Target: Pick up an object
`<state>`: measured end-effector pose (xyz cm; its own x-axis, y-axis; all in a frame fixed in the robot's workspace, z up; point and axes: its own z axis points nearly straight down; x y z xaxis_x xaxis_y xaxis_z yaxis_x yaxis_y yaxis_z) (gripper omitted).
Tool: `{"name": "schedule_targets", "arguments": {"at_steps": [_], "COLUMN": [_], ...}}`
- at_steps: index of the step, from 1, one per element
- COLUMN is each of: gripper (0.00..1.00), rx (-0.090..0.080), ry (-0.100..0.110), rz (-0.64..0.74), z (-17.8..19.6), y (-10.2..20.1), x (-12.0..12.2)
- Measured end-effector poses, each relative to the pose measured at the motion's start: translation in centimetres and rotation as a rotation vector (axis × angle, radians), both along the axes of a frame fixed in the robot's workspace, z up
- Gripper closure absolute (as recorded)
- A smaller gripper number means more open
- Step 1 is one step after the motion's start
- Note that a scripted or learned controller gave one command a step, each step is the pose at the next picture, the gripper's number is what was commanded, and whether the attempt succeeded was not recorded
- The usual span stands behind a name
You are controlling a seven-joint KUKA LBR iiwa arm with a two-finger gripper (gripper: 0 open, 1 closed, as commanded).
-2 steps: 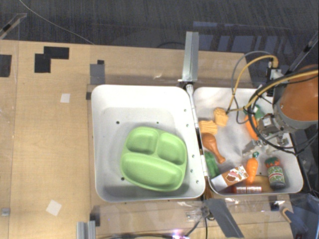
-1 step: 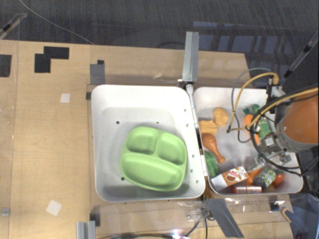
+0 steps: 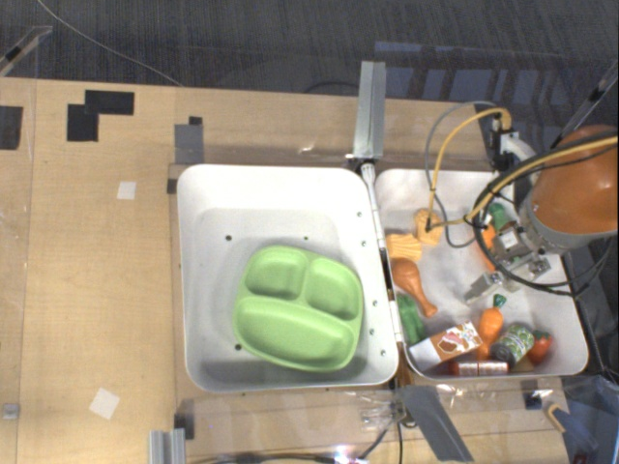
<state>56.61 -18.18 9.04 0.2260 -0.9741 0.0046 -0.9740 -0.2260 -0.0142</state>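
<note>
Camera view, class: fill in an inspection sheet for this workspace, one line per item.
Surface: wooden bench bearing two white bins.
Job's things: right bin holds toy food, including a drumstick, a carrot and a small carton.
Clutter: green divided plate in left bin.
Gripper: gripper low over right bin, nothing seen between its fingers.
Cables: yellow and black cables looping at the wrist.
Surroundings: dark floor beyond the bench.

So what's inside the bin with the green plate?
The left bin holds the green plate with three hollows. Whatever lies under the plate is covered.
</note>
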Motion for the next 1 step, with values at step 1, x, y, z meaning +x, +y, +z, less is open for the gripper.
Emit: {"name": "schedule_targets", "arguments": {"at_steps": [1], "gripper": [0.00], "rx": [0.003], "ry": [0.003], "rz": [0.006], "z": [-0.16], "y": [1.24], "x": [6.12]}}
